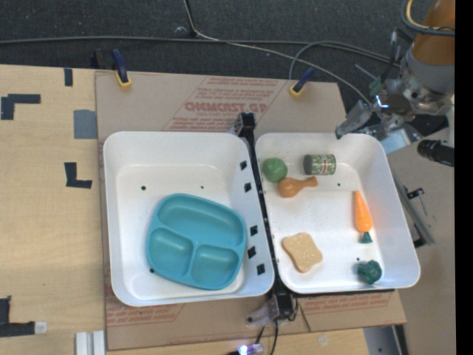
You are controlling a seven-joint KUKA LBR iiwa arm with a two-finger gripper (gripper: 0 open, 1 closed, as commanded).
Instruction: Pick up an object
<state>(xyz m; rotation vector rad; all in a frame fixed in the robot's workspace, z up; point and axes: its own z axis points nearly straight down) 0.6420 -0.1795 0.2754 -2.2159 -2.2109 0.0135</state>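
Note:
The right bin (390, 198) holds several small items: a green ball-like fruit (274, 169), a small can (319, 164) lying on its side, a brown drumstick (296, 186), an orange carrot (361, 213), a bread slice (302, 251) and a dark green lump (369, 271). My gripper (369, 132) hangs above the bin's far right corner, well clear of the items. It is open, with nothing between its fingers. The can is the closest item, to its lower left.
A teal divided plate (196, 240) lies in the left bin (118, 198). Black clips run along the wall between the bins (253, 191). Cables cross the dark floor behind the bench, and two clamps (120, 71) hold the cardboard base.

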